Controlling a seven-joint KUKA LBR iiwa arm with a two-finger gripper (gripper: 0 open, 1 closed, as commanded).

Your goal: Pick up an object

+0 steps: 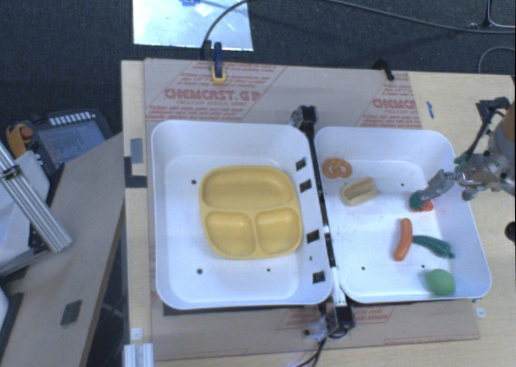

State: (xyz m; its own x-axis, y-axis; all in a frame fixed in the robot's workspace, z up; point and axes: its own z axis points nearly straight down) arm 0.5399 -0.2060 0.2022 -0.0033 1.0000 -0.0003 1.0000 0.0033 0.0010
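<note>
White right bin (379, 143): fingers (431, 189) perhaps touch a red-green toy (421, 202); grip unclear.

The arm (498, 165) is seen reaching in from the right edge, held low and near level. Its gripper (433, 189) is pointed leftward, the metal fingers (439, 183) angled slightly downward.

We see the gripper (439, 184) as a grey metal assembly with slim, pale fingers (442, 181). Thin dark cables loop above it beside a dark bracket. A sliver of orange marks the arm (508, 127) at the frame's edge.
</note>
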